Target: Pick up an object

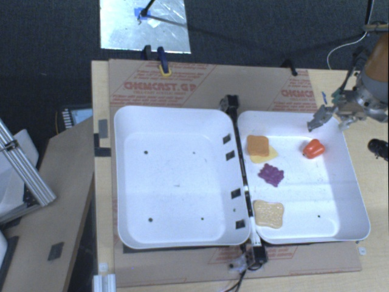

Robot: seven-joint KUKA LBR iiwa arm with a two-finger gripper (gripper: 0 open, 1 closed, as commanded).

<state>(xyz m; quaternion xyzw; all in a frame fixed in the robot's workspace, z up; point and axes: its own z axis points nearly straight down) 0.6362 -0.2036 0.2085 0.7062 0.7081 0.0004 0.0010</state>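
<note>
We see the jaws (331, 117) at the right bin's (352, 224) far right corner, seemingly spread and holding nothing, with the red object (313, 148) just below them inside that bin.

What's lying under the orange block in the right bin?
A flat yellow piece sticks out from beneath the orange block, on its right and lower sides. How far it extends underneath is covered.

Two bins sit side by side on a board (200, 81). The right bin (349, 190) holds four things. The grapes (271, 174) lie in the middle, the block (258, 145) behind them, the bread (268, 213) in front, the pepper (313, 148) to the right behind.
</note>
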